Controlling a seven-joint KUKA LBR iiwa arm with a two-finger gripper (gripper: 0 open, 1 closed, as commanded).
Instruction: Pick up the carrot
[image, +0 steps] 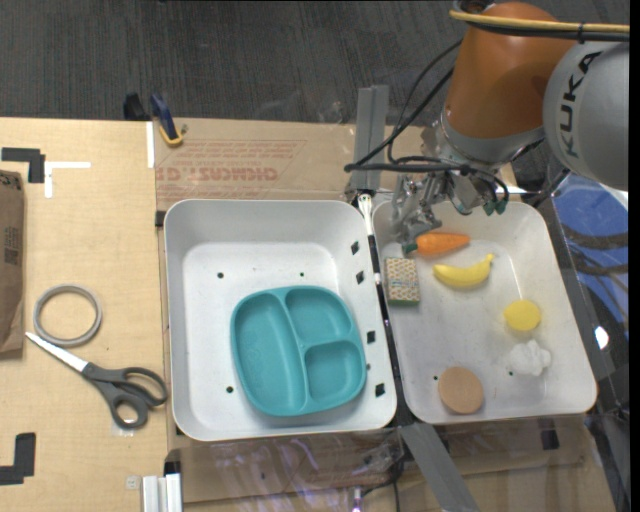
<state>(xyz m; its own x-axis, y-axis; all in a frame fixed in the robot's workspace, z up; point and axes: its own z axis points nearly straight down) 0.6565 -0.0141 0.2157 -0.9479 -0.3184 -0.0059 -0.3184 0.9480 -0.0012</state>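
An orange carrot (444, 242) lies near the back left of the right bin (560, 290). My gripper (413, 222) hangs just above and left of the carrot's blunt end, with its metal fingers pointing down close to it. The carrot rests on the bin floor, and I see nothing between the fingers.
In the right bin lie a yellow banana (465, 272), a speckled sponge block (402, 280), a yellow ball (522, 316), a white crumpled piece (529, 358) and a tan disc (462, 390). The left bin (200, 240) holds a teal divided plate (298, 350). Scissors (105, 380) and a tape roll (67, 314) lie on the bench at left.
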